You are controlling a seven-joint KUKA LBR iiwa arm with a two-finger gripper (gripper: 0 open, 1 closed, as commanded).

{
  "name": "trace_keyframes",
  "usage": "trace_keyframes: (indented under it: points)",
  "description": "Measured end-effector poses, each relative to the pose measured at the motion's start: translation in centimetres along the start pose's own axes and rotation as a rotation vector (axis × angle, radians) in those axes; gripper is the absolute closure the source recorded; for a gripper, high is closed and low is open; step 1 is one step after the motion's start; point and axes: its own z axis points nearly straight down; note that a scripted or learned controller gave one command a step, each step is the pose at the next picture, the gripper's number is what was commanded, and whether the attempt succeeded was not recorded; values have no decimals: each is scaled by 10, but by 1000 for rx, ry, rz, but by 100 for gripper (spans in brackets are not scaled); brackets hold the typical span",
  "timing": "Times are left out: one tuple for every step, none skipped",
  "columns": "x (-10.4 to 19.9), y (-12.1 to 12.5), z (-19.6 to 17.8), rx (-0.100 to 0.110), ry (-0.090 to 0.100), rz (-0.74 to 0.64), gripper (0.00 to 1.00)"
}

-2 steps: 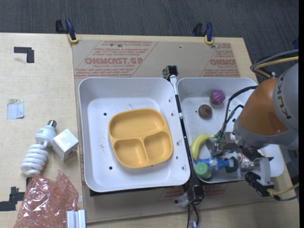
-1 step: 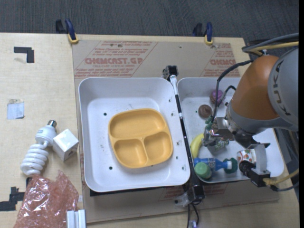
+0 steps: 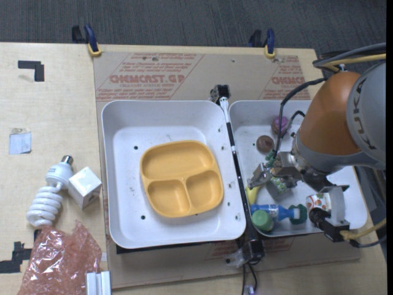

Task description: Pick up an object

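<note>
Smooth yellow three-compartment plastic tray (image 3: 182,178) in the left glossy bin (image 3: 116,165) — jaws' state impossible to tell.

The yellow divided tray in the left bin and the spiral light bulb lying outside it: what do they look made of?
The yellow three-compartment tray looks like moulded plastic: even colour, rounded edges, a dull sheen. The white spiral light bulb seems to be glass tubing on a white, probably plastic, base with a metal screw cap.

Small clutter (image 3: 277,216) (right bin (image 3: 242,117))
</note>
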Motion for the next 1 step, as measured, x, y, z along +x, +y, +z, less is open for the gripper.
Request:
trace_keyframes:
  points:
    - [0,0,0,0,0,0,0]
